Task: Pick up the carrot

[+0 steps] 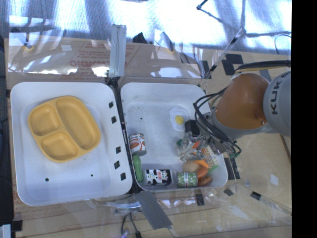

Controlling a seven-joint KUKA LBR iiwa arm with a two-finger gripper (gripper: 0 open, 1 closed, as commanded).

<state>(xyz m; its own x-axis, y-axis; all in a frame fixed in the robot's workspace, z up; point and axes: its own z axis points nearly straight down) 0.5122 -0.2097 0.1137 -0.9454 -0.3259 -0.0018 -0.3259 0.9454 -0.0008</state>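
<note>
Camera view puts the gripper (197, 145), grip state unclear, over the carrot (202, 164) amid crowding toys, risking a wrong grab.

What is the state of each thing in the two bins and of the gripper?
Yellow tray: flat in the left bin, right side up.
Carrot: lying in the right bin near the gripper, not lifted.
Fried egg: flat, yolk up.
Red can: on its side.
Green can: on its side by the front wall.
Cow carton: lying flat.
Gripper: low over the pile of items.
</note>
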